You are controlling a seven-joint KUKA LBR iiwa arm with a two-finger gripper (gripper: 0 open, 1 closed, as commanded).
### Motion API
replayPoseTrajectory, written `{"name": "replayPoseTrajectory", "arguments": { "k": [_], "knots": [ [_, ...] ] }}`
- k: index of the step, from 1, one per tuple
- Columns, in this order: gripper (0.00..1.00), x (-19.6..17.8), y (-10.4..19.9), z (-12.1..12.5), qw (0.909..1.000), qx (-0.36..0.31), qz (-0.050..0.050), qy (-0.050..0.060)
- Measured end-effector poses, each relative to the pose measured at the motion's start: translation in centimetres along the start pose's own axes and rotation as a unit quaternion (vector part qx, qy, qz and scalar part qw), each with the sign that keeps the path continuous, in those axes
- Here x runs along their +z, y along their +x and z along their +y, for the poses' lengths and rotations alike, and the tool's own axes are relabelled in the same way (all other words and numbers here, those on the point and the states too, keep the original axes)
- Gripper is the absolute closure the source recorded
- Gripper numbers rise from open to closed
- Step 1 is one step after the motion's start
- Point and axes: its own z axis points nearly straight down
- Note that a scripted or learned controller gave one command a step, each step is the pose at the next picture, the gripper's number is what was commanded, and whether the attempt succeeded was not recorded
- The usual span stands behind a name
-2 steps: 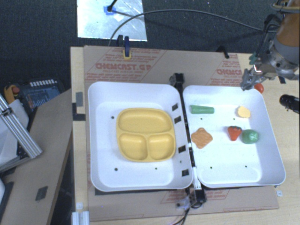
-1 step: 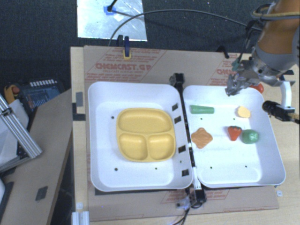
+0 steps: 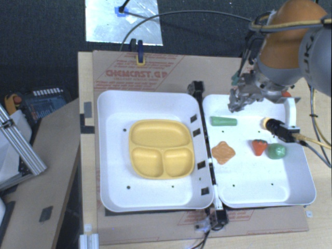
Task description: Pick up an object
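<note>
My gripper (image 3: 236,105) hangs over the back of the right bin (image 3: 270,193), just above and to the right of a green oblong piece (image 3: 223,121). Nothing shows between its fingers. Lower in that bin lie an orange-brown flat piece (image 3: 223,152), a red piece (image 3: 259,148) and a green rounded piece (image 3: 277,151), the last two touching or nearly so. The arm comes in from the upper right.
The left bin (image 3: 111,139) holds a yellow divided tray (image 3: 162,148). A black divider (image 3: 203,139) runs between the two bins. The front half of the right bin has bare white floor.
</note>
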Motion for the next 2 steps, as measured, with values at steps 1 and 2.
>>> {"name": "replayPoseTrajectory", "arguments": {
  "k": [1, 2],
  "knots": [
    [1.0, 1.0, 4.9, 0.3, 1.0, 0.0, 0.0, 0.0],
    [1.0, 0.9, 10.2, -1.2, 1.0, 0.0, 0.0, 0.0]
  ]
}}
